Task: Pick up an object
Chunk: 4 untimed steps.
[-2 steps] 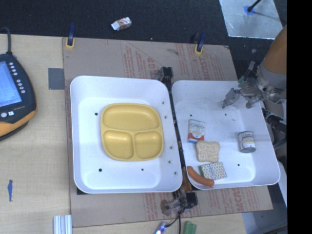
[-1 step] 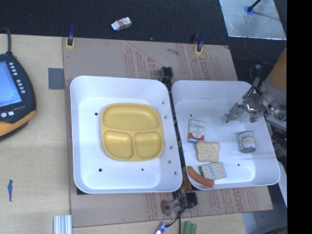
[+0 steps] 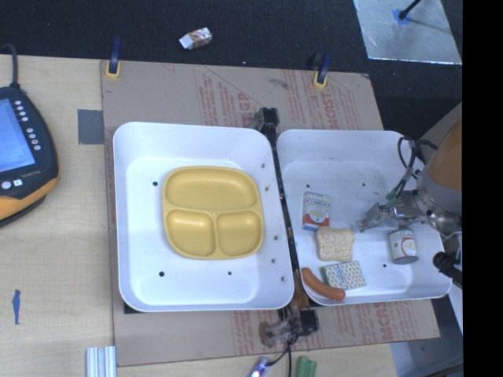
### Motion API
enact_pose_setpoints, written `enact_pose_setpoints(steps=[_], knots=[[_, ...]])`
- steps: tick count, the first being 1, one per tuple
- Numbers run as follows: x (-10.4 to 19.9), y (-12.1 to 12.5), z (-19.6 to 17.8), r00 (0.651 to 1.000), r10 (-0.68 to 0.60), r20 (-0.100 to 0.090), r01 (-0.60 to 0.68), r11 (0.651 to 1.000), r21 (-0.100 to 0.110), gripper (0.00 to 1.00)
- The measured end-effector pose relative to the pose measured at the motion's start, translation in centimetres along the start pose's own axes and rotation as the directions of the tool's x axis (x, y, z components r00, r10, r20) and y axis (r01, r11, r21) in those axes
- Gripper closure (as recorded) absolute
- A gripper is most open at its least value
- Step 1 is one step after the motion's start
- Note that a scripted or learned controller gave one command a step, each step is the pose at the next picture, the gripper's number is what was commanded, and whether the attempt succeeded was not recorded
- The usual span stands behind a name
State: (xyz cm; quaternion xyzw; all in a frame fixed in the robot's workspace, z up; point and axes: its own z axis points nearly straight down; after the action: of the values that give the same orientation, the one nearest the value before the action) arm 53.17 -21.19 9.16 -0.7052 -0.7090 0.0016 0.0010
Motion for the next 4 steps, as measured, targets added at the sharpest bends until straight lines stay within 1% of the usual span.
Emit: enact_pose_setpoints(steps=[1,2,3,4], knots=[[9.2,5.3,-5.5,1.000,-0.002,0.000,0.002,1.000,0.000,0.00],[10.9,3.9,-0.4,1.000,0.002,0.003,-0.002,1.000,-0.010,0.00],[11.4,2.6,-0.4,1.000,0.004,0.004,-0.004,1.000,-0.012,0.00],[11.5,9.8,-3.4,1.000,0.003,-0.002,-0.003,1.000,-0.002,0.00]])
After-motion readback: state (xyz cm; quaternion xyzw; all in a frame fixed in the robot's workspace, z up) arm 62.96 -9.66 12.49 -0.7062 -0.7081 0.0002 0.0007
